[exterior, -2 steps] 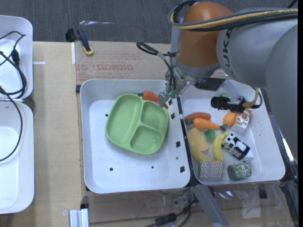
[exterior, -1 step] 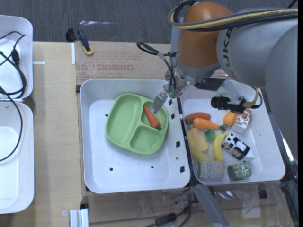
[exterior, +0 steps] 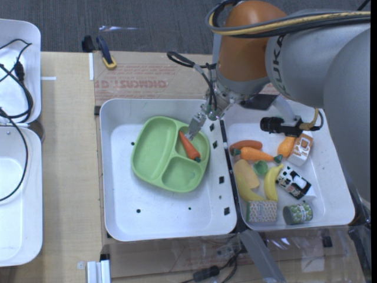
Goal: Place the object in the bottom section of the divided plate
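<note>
The grey two-finger gripper hangs over the top right rim of the light green divided plastic plate, jaws narrowly parted and holding nothing; the orange toy carrot lies just below it, along the plate's right-hand divider

Grey arm, orange band, black cable

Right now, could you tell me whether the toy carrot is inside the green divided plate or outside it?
Inside. The carrot lies within the green plate, slanted along its upper-right section by the divider ridge, just below the gripper.
</note>
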Action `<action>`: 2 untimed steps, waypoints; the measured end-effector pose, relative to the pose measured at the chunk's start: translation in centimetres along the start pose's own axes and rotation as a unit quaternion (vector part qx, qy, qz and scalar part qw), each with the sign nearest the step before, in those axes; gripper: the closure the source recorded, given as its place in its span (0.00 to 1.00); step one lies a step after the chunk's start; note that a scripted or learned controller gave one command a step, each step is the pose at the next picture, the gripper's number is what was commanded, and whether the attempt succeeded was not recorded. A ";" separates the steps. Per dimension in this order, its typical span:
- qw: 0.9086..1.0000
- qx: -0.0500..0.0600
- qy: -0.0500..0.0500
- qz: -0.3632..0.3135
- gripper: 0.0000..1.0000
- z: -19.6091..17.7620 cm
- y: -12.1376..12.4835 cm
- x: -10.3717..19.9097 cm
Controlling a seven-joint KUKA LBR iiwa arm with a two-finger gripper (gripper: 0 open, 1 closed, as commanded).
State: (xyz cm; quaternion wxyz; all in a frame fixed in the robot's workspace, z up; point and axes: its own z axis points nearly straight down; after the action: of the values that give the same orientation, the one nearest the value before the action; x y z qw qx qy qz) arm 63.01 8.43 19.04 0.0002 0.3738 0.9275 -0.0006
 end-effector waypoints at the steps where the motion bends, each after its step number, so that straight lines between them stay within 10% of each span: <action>1: 1.000 0.001 0.000 -0.018 0.00 0.0 -1.9 0.8; 2: 1.000 0.000 0.000 0.018 0.00 -12.6 0.6 7.1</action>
State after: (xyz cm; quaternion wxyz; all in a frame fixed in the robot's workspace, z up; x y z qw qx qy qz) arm 58.32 13.75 31.61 0.0002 0.3907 0.9205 -0.0007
